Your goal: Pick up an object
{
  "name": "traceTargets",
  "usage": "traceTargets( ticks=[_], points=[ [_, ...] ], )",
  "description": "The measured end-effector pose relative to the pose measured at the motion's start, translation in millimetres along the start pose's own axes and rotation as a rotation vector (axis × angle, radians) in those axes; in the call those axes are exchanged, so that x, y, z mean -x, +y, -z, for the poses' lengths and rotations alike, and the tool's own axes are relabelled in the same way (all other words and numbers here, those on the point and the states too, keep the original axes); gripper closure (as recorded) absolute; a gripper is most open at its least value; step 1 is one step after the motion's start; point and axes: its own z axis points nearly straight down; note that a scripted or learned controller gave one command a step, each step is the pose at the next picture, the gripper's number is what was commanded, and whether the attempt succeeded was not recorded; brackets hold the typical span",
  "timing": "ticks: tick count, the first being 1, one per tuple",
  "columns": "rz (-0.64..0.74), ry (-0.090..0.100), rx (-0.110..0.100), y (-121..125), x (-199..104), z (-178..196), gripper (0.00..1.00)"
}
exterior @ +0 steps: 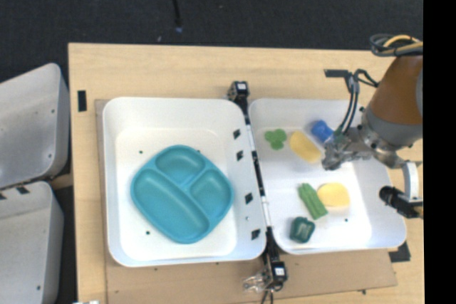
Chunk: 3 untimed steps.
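Over the right bin (356, 242), the grey arm (395, 107) lowers its gripper (333, 157) just beside a yellow piece (305, 147) and a blue one (320, 130); whether it touches either is unclear, and its opening cannot be told. A teal divided plate (182, 192) lies in the left bin (121, 153). Smaller pieces sit nearer: yellow block (333, 195), green stick (311, 201), dark green cup (302, 229).

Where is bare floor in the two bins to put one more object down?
The left bin has bare strips around the teal divided plate, widest along its far wall. In the right bin, room lies between the yellow piece and the near right corner. It is crowded from the small green piece to the gripper.
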Motion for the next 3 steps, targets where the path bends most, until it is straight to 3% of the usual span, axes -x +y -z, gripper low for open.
traceTargets(
  ticks=[2, 3],
  points=[
    [0.01, 0.0, 0.001, -2, 3, 67, 1.0],
    [0.009, 0.0, 0.001, 8, -53, 70, 1.0]
  ],
)
